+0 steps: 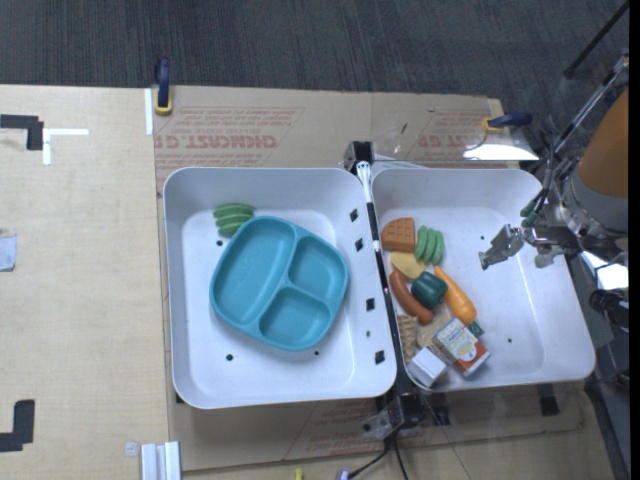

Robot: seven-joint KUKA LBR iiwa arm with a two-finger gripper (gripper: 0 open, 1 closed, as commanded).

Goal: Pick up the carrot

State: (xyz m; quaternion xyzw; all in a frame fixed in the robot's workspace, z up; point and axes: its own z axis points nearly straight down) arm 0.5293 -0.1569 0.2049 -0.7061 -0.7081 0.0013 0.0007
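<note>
The arm is reaching in from the right edge, its orange band (pixel 610 153) sitting high above the right bin (pixel 530 368), and the wrist is angling down and leftward over that bin's right half. The gripper (pixel 497 252) is hanging over bare white floor of the right bin, well apart from the pile of toy food. Its fingers are looking slightly apart with nothing between them, though the metal parts are small and glinting, so this reading is only probable.

The carrot (pixel 457 296) is lying in the right bin, to the left of the gripper and a little nearer the front rim, slanting from upper left to lower right. Its upper end is touching a dark green block (pixel 429 288); its lower end is resting against a small printed carton (pixel 460 345). Further left of the carrot, a red sausage (pixel 410 296) is lying beside a yellow piece (pixel 405 264), with a waffle-like orange square (pixel 398 234) and a green ridged vegetable (pixel 430 244) behind them.

In the left bin (pixel 190 358), well to the carrot's left, a blue divided plate (pixel 280 283) is sitting, with a green pea pod (pixel 234 217) just beyond its far corner.
</note>
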